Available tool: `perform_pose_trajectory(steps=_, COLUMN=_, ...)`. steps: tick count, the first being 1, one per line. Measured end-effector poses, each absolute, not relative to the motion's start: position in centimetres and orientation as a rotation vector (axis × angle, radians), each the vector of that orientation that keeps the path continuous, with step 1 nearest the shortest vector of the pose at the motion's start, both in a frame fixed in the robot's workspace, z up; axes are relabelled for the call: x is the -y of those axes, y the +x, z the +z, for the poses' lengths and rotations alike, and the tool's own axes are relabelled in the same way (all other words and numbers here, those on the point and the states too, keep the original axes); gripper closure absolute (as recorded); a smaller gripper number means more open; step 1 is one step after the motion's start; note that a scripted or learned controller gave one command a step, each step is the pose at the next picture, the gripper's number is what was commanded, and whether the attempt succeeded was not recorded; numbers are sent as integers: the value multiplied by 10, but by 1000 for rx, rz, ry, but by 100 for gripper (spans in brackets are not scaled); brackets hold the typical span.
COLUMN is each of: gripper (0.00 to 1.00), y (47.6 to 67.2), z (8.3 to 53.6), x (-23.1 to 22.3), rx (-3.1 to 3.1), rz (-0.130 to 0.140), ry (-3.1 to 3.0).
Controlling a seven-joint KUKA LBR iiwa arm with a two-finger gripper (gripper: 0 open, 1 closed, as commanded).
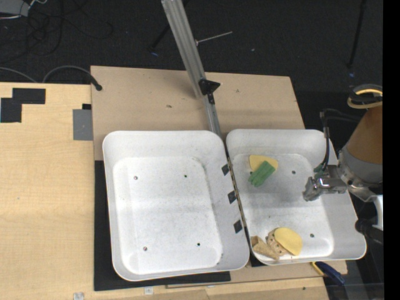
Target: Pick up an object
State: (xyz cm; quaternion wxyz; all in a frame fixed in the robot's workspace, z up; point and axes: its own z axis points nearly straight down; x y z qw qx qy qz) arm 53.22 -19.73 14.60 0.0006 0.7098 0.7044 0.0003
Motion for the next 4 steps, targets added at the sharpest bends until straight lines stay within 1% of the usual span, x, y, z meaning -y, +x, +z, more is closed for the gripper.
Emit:
perform_pose_trajectory(steps=1, gripper=100, y=525, z=205, x=196, rx=-2221, rz=2, ry=2218)
perform_pose_trajectory(steps=2, gripper=100, y=529, z=268, x=196, rx=-2220, rz=3, ry=2217)
perform_pose_trajectory(steps=3, gripper=100, y=529, z=264, x=196, rx=-2226, rz=-2, ry=2218)
perform_pose_trajectory(steps=4, gripper=100, y=536, z=266, x=137, rx=-2230, rz=0, ry=2219)
